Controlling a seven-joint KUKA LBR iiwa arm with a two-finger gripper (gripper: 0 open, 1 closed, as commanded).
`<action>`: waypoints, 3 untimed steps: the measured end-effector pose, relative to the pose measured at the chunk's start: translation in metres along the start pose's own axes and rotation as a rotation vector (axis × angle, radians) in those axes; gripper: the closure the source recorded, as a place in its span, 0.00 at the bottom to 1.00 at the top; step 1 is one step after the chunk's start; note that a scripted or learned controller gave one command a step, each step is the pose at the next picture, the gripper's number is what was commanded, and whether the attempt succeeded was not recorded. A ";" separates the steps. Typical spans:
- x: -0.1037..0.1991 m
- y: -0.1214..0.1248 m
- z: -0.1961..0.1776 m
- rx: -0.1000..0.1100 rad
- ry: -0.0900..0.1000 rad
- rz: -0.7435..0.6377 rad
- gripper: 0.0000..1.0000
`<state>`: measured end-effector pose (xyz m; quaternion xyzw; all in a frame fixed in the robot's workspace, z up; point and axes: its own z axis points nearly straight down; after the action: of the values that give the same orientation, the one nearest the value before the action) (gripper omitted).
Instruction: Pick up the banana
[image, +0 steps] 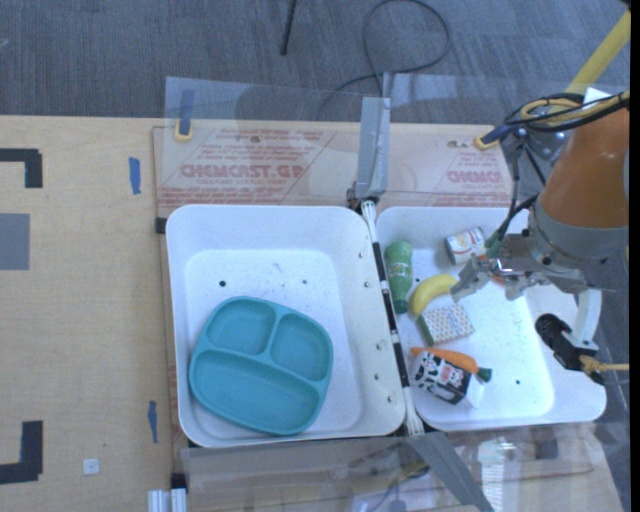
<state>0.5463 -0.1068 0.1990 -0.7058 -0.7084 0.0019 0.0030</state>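
Camera view: my gripper (472, 278) hovers at 3 o'clock of the banana (432, 292) in the right bin (575, 400); whether it's spread I cannot tell. Green bottle (400, 272) and patterned packet (447, 323) crowd it, so I could snag either instead.

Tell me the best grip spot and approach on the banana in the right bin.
Probably the banana's middle, from above, fingers closing across its narrow width. It lies flat, curved, slanting up to the right. The green bottle crowds its lower-left end and the patterned packet sits just below it, so the ends look tighter. The gripper is at its upper-right end.
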 end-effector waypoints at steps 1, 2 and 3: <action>0.051 0.042 0.018 -0.004 -0.002 -0.098 0.00; 0.051 0.042 0.018 -0.004 -0.002 -0.098 0.00; 0.004 0.031 0.100 -0.001 0.000 -0.138 0.00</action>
<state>0.5765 -0.1026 0.0989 -0.6554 -0.7553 0.0014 0.0025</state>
